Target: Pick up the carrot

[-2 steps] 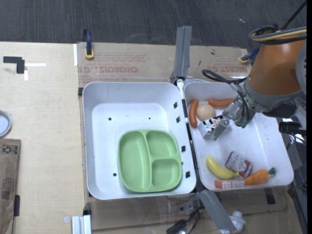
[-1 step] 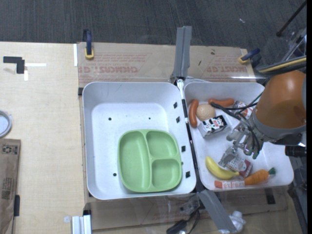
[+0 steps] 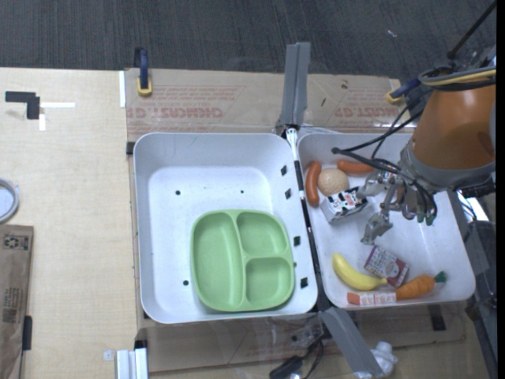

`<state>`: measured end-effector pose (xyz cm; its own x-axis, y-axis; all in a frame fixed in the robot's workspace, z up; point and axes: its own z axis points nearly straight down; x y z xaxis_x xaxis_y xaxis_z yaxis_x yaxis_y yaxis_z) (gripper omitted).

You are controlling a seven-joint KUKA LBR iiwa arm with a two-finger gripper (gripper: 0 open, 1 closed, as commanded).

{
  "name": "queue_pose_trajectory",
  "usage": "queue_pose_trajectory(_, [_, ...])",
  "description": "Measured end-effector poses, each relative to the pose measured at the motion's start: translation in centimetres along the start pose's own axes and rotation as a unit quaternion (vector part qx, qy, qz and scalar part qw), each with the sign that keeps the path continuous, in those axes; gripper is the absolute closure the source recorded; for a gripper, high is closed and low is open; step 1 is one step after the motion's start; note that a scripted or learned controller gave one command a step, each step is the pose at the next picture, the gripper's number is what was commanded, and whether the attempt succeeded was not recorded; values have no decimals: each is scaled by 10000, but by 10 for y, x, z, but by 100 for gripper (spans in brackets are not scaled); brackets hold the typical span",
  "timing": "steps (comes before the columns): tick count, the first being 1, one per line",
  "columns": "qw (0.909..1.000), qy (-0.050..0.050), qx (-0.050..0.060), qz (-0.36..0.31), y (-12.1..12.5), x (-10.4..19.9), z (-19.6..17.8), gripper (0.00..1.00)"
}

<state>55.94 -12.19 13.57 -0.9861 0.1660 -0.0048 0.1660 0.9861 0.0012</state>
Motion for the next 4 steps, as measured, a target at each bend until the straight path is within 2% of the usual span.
queue_pose_trajectory(1, [9993,-3,0,-374,-31,-74,16,0])
queue_pose_trajectory(2, [9818,-9,4,-1901,-27,40,40,0])
queue_pose_trajectory(3, [9461,-12,-4,-3238,-12,-46,10,0])
queue_pose_trajectory(4, [8956,-12,-8,-4448,-11,-104,33,0])
